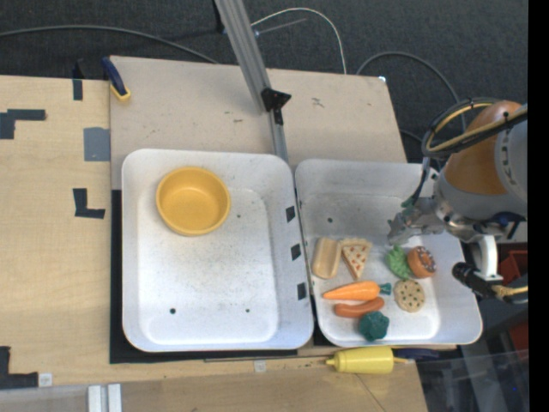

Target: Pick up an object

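- The candidates for picking lie clustered in the lower half of the right bin (343, 178): a bread piece (325, 257), a pizza slice (356, 257), a carrot (352, 291), a red sausage-like piece (358, 308), a dark green broccoli (373, 324), a cookie (410, 295), a leafy green piece (398, 262) and a small orange-red piece (420, 261).
- The claw (405, 224) is seen just above the leafy green piece, low over the bin; nothing is seen held in it, and whether it is wide or narrow cannot be told.
- The leafy green piece is judged the nearest target; it touches the orange-red piece, so a descent centred on one alone is advised, with a full close before lifting.
- A straight vertical lift is recommended, so that neighbours are not dragged.
- The left bin (146, 307) carries a yellow bowl (193, 199), well apart from the claw.
- A yellow bottle (364, 360) lies on the bench (51, 144) just below the right bin.
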{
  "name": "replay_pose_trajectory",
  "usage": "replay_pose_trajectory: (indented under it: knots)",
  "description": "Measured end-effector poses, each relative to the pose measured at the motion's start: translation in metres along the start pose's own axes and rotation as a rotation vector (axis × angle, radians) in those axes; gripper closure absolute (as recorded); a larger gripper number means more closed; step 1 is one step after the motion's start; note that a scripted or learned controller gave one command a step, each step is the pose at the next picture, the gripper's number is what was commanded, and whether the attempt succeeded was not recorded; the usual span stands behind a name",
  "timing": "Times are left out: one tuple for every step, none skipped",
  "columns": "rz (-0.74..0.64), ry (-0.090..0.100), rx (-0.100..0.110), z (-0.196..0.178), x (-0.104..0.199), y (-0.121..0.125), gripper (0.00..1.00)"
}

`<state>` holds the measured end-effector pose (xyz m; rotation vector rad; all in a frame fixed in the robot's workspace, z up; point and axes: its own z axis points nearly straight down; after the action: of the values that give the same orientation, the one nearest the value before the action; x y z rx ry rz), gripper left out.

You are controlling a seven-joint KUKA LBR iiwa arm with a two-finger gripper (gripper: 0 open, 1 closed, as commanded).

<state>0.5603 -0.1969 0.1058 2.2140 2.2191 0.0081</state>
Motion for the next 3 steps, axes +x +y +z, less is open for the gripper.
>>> replay_pose_trajectory:
  knots:
    - [0.0,-0.001,0.005,-0.059,0.002,0.009,1.0]
    - [0.001,0.0,0.005,-0.101,0.003,0.011,1.0]
    - [0.001,0.0,0.007,-0.128,0.004,0.012,1.0]
